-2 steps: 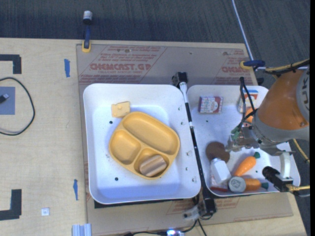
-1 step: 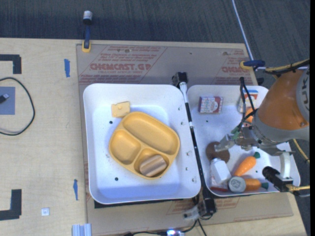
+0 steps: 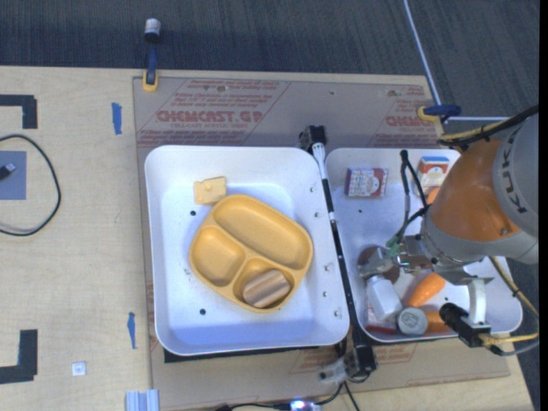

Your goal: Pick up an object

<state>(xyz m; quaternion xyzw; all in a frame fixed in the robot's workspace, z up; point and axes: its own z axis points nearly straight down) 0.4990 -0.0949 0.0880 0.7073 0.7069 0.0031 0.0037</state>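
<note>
clutter worries me: hand [image 3: 387,262], grip state i cannot tell, sits low in the shallow white right bin [image 3: 377,217] among a white bottle [image 3: 383,299] and orange carrot-shaped toy [image 3: 424,288]; i could nudge both, grabbing neither.

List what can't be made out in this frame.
- Gripper: the arm's wrist covers it from above, so the finger state is unreadable.
- Orange object in the right bin: partly under the arm, identity unclear.
- Small carton: its print is too small to read.
</note>
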